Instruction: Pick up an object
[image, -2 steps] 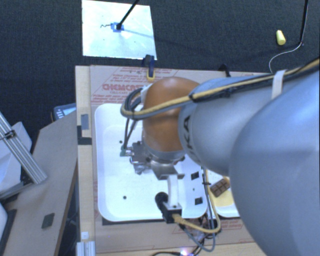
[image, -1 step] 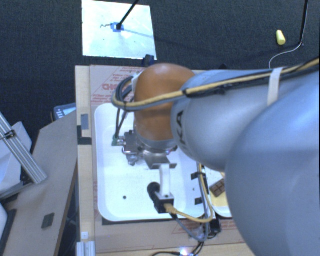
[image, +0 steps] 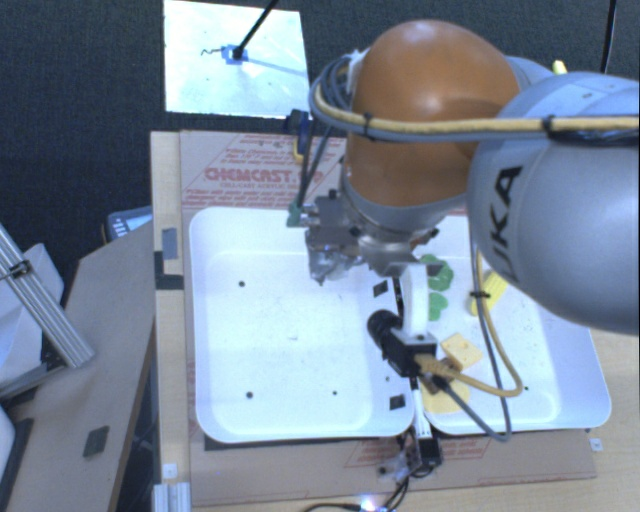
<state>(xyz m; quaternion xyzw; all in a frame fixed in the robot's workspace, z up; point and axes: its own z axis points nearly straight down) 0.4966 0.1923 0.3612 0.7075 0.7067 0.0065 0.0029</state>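
Note:
My gripper (image: 326, 262) hangs over the far right part of the left white bin (image: 250, 340), close to the divider between the bins. Nothing shows between its tips. The big orange and grey arm (image: 440, 130) hides much of the right bin (image: 565, 385). In that bin a green object (image: 437, 287) lies just right of the divider, partly under the wrist. A yellow block (image: 462, 350) lies nearer the front, and another flat yellow piece (image: 441, 400) rests by the front rim. A further yellow bit (image: 492, 287) peeks out beside the arm.
Both bins rest on a cardboard sheet (image: 250, 170) with red print. A pale board (image: 100, 330) and metal rails (image: 35, 300) stand to the left of the bench.

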